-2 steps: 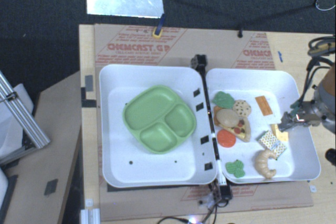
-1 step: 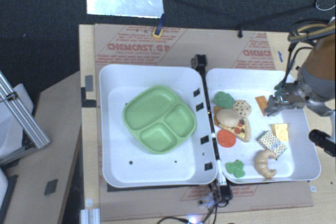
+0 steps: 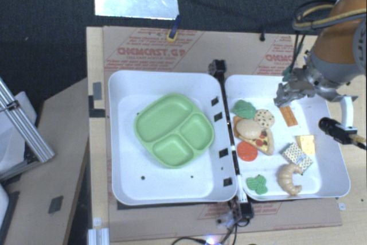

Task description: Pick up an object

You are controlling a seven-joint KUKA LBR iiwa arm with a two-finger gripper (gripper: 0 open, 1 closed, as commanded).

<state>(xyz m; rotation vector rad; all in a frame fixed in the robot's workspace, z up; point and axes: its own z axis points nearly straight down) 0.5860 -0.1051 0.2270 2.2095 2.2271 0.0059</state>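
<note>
In the left bin (image 3: 123,123), a green divided tray (image 3: 174,130), three compartments, lying flat near the middle. In the right bin (image 3: 332,160), a cluster of toy foods: a green leafy piece (image 3: 244,108) at the far left, a chocolate-chip cookie (image 3: 264,118) just right of it, a pizza slice (image 3: 255,133) below both, a red round slice (image 3: 248,151) touching the pizza's near edge. Nearer still, a small green broccoli-like piece (image 3: 257,183) and a croissant (image 3: 289,178) beside it. To the right, a checkered wrapped piece (image 3: 297,156) touching a yellow cheese wedge (image 3: 306,143). An orange strip (image 3: 288,116), tilted, farther back. Above the far right part of that bin, the gripper (image 3: 288,94), hanging from the grey and orange arm (image 3: 338,37), just beyond the far end of the orange strip. Finger state impossible to tell; nothing visible between them. A black cylindrical part (image 3: 338,129) jutting over the bin's right side.
</note>
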